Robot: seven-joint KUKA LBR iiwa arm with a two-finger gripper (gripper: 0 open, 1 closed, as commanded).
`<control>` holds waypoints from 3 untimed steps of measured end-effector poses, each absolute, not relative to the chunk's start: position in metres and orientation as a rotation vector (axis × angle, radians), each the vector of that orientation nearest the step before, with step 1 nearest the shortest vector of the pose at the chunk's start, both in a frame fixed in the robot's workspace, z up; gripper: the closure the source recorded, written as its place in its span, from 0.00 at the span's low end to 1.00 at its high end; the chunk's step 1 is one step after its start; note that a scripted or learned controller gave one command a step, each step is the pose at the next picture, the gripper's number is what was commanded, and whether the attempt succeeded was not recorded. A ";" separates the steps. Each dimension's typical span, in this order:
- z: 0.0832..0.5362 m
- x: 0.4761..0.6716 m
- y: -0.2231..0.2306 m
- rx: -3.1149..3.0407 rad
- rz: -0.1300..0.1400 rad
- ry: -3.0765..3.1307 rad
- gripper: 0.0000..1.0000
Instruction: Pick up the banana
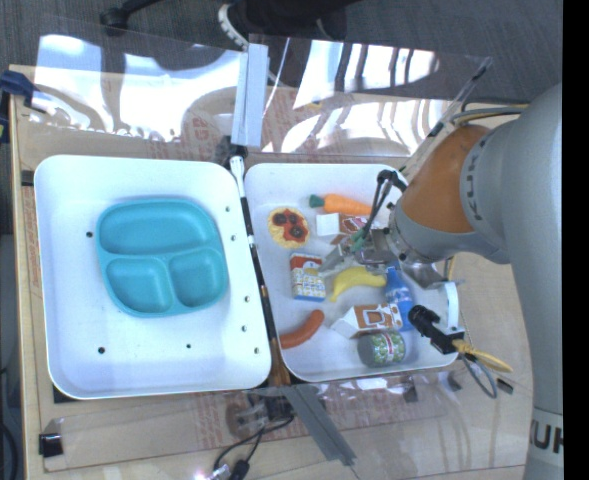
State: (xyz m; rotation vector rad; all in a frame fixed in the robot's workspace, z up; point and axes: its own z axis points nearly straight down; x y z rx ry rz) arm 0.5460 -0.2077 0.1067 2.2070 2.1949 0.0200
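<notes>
Banana (357,281) lies mid right bin (274,183), beside small carton (308,277), above sausage (302,330). Pincer (359,253) sits directly over banana's upper end, touching or just above; opening state impossible to tell. Blue tray (161,254) fills left bin (64,183).

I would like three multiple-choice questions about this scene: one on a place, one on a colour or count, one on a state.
1. Where does the banana lie?
A. In the right bin
B. In the left bin
C. On the blue tray

2. How many compartments has the blue tray?
A. Two
B. Three
C. Five

3. How does the green can rest?
A. Upright on the tray
B. On its side in the right bin
C. Hanging from the hand

Key: 1 A, the banana is among the toys in the right bin, just below the hand. 2 B, one wide compartment and two small ones. 3 B, it lies near the bin's lower edge.
</notes>
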 end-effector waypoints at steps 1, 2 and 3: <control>0.107 0.536 -0.208 2.096 0.021 2.293 0.00; 0.107 0.536 -0.210 2.137 0.024 2.263 0.00; 0.107 0.538 -0.211 2.111 0.022 2.287 0.00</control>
